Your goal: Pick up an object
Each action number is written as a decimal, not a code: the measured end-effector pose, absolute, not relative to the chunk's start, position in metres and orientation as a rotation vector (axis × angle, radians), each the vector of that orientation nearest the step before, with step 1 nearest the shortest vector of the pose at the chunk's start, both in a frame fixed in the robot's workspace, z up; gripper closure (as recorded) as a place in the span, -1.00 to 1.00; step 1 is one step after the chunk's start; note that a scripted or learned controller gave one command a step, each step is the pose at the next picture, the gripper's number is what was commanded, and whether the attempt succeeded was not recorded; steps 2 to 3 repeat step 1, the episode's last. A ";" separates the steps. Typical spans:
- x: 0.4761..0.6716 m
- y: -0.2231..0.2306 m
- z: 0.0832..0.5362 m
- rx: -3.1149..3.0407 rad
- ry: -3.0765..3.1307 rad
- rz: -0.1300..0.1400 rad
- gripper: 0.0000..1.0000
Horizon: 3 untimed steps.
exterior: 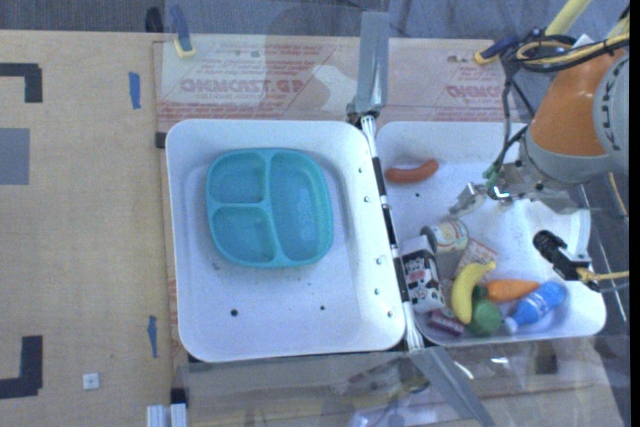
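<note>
Orange sausage (pixel 411 171) lies flat in the right bin (pixel 596 315) — long axis running left-right, just left of and above the claw (pixel 478 196). The claw hangs over the bin floor, fingers spread, pinching nothing — a banana (pixel 466 288) lies below it.

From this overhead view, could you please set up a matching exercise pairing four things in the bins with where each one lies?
Things:
1. teal divided plastic plate
2. orange-red sausage-shaped toy
3. yellow toy banana
4. blue plastic bottle

Places:
A. right bin, near its front right corner
B. left bin
C. right bin, near its back wall
D. right bin, in the front cluster, beside a green toy

Pairs: 1-B, 2-C, 3-D, 4-A
</note>
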State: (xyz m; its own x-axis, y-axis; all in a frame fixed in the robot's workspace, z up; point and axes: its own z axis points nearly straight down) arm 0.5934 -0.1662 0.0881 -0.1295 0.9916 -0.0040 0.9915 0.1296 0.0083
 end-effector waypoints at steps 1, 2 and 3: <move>0.669 -0.193 0.088 1.980 2.436 0.003 -1.00; 0.669 -0.193 0.088 1.980 2.436 0.003 -1.00; 0.669 -0.193 0.088 1.980 2.436 0.003 -1.00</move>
